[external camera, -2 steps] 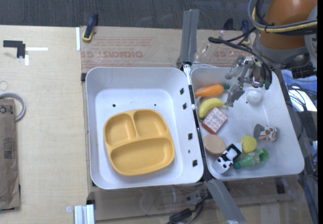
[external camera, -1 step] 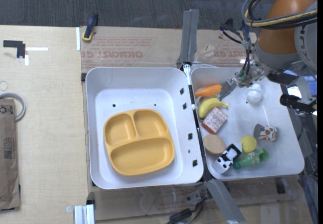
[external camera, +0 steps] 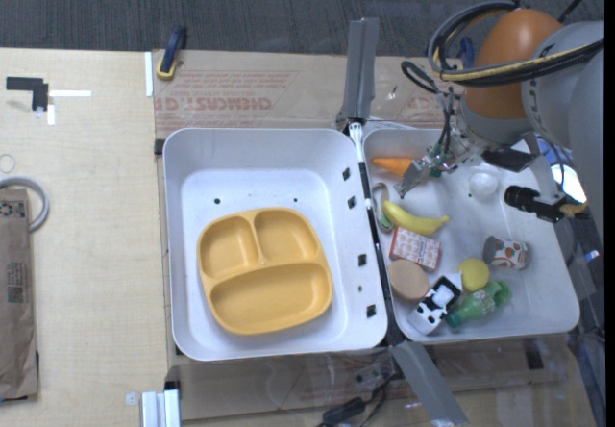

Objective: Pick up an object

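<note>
Pincer (external camera: 415, 175) just right of carrot (external camera: 392, 165), above banana (external camera: 413, 217); spread or pressed together: cannot tell. One carrot, one banana, one yellow plate (external camera: 264, 268).

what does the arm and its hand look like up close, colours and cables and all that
The arm is bulky light grey with a glossy orange dome-like band above the wrist. Black cables with a yellowish strand loop over that band. The hand is small, slim and dark metallic grey, with thin wires trailing up from it.

arm (external camera: 567, 60) grey | orange band – rounded | black cables looped above wrist – yellow stripe
</note>
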Tool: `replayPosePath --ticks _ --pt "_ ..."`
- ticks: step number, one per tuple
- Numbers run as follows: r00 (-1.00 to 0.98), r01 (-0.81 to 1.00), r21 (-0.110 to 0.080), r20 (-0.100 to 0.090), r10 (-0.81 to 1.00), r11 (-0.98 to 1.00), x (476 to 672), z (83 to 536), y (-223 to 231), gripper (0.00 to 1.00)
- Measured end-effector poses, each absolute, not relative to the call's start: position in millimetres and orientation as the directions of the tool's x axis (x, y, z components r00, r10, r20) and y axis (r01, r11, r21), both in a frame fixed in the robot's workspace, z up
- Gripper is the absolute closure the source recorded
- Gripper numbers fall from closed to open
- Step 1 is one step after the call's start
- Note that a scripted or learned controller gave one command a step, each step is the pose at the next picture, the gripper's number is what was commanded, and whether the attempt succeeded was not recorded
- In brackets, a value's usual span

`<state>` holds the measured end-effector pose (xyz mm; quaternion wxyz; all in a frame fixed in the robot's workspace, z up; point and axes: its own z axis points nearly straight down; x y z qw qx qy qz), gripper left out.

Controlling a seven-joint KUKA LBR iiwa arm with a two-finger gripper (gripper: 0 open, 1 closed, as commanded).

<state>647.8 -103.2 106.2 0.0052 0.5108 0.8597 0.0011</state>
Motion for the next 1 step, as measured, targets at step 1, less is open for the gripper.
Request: replayPosePath --ticks 1 --pt "-0.55 0.835 0.001 -0.004 0.835 0.55 659.7 192.7 -70.3 0.0"
